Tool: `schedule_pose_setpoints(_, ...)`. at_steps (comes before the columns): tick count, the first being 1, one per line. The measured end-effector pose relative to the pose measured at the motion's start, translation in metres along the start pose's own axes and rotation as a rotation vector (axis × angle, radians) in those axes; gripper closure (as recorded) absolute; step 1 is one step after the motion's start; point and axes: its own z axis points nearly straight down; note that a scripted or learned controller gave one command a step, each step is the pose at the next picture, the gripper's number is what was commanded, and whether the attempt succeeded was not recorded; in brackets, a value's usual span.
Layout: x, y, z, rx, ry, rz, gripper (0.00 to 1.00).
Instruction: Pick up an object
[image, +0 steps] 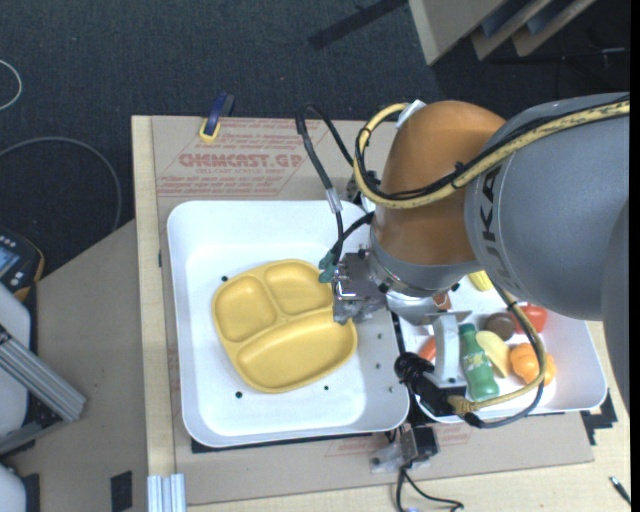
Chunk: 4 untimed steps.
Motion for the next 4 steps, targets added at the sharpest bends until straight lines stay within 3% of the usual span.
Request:
schedule_pose_setpoints(1,-0.043,0.001,-0.024,-0.009,-0.002,0.008,1.00)
schedule_pose_setpoints(2,-0.041,0.001,-0.033,-0.009,-0.001,0.003,1.00)
schedule_pose_setpoints(3,0.005,0.001,-0.060,-0.009,0.001,-0.002,1.00)
schedule_pose_setpoints(4,-0.033,0.000,0.030,0.005,-0.002,0.008,1.00)
